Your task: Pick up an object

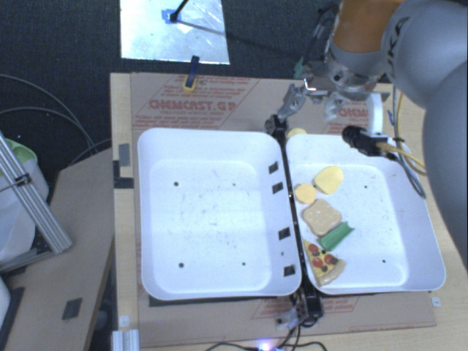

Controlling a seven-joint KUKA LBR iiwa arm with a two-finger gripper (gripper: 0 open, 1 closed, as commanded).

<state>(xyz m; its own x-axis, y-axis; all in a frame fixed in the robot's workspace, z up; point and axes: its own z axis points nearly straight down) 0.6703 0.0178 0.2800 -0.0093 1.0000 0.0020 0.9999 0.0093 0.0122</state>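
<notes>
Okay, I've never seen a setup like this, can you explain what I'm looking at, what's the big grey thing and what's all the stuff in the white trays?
One camera looks down at a slant on a bench. The big grey shape with an orange band is a robot arm reaching in from the right; its gripper hangs near the far end of the divider. Two shallow white bins sit side by side. The right bin holds toy food: a yellow piece, a smaller yellow piece, a tan slice, a green piece and a pizza slice.
</notes>
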